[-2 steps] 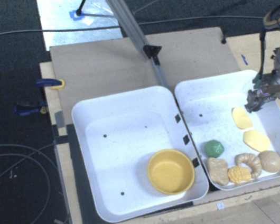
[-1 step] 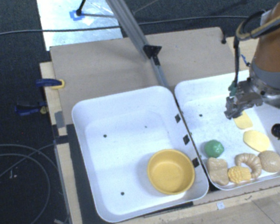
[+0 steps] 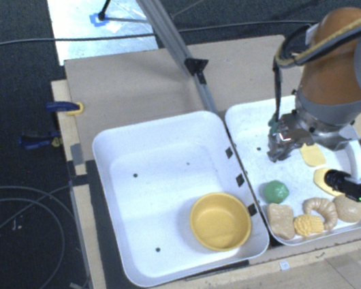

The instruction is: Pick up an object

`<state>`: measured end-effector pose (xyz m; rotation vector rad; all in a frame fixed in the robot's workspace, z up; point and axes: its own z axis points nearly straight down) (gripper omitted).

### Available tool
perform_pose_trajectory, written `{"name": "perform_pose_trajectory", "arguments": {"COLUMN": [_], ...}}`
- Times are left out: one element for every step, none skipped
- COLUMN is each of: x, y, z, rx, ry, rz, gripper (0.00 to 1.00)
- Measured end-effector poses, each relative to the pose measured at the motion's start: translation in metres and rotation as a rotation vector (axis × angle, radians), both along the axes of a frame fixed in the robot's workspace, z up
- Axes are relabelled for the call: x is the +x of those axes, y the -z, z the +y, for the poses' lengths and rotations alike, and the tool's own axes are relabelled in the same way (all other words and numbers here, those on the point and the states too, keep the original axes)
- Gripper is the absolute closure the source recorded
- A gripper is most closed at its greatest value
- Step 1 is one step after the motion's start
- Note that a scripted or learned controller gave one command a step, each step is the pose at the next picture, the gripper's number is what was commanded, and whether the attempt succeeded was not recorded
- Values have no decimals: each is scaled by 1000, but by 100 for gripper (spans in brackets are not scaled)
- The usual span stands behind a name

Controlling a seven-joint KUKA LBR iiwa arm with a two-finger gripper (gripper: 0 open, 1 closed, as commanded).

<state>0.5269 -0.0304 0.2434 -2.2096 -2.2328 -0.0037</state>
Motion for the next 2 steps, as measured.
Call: {"name": "perform_pose_trajectory", "arguments": {"x": [3, 8], "y": [-2, 17], "z": [62, 114], "rx": [1, 0], "ry": [-2, 0], "rz": [0, 2], "gripper": [100, 100]}}
